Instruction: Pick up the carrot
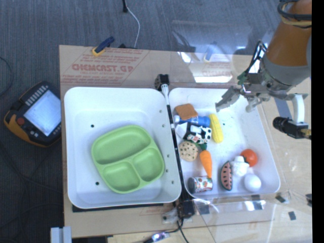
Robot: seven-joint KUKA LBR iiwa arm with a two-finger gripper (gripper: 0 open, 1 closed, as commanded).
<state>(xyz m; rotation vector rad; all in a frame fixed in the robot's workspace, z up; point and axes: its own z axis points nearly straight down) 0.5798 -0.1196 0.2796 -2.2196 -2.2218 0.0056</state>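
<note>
Two shallow white plastic bins sit side by side on a brown cardboard sheet printed in red with lettering that reads roughly "GIGACAST" (the last characters are unclear). The left bin holds a smooth pale green plate with three compartments and rounded corners. The right bin holds small toy foods. The carrot, a short orange cone with a green tuft, lies near the bin's middle, just right of a speckled round cookie; its long axis runs almost straight up and down the view, green top toward the far side, narrow tip pointing toward the near rim. Around it: a bumpy yellow corn cob, a brown toast slice, a watermelon wedge, a small printed can and a tomato. The gripper hangs over the bin's far right part, fingers spread wide with nothing between them, well apart from the carrot.
</note>
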